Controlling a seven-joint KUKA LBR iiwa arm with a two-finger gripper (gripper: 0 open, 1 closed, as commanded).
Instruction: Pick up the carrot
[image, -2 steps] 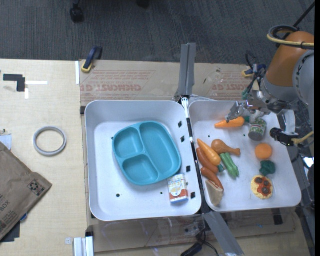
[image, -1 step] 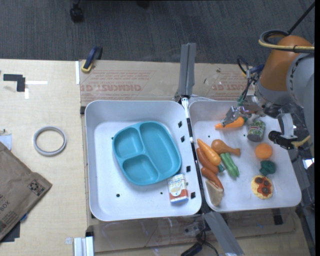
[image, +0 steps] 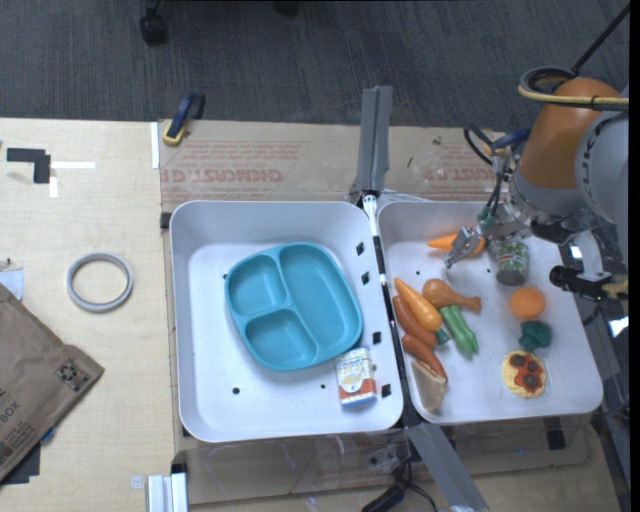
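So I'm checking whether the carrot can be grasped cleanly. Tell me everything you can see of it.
The carrot is a smooth orange toy, plastic by its look, tapered and lying flat in the right bin near its left wall. It runs at a slant from upper left to lower right. A drumstick sits close on its right, a red sausage along its lower left; contact cannot be told. The gripper is apart from it, farther up the bin, by a small orange piece.
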